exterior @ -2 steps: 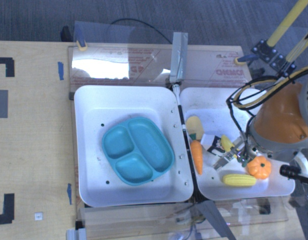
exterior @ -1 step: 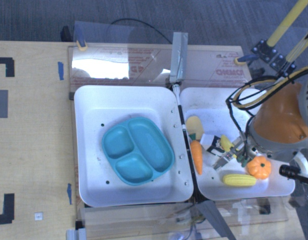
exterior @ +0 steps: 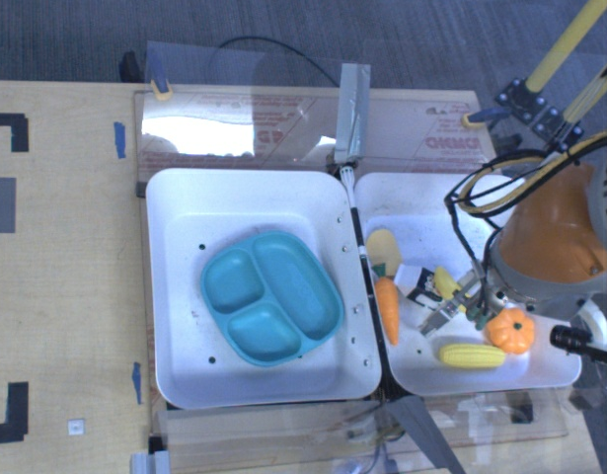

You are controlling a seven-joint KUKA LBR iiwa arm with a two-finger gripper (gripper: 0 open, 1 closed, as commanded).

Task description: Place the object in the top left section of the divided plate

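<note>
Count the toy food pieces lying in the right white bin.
5 visible: a pale pear-shaped piece near the divider, an orange carrot below it, a small yellow piece mid-bin, a yellow corn cob at front, an orange pumpkin. The arm may hide more.

A blue divided plate (3 sections) lies slightly turned in the left bin.

Toy foods — an orange plastic carrot, a yellow corn cob and a small orange pumpkin — are crowding the right white bin, while bare floor is ringing the blue divided plate in the left white bin.
</note>
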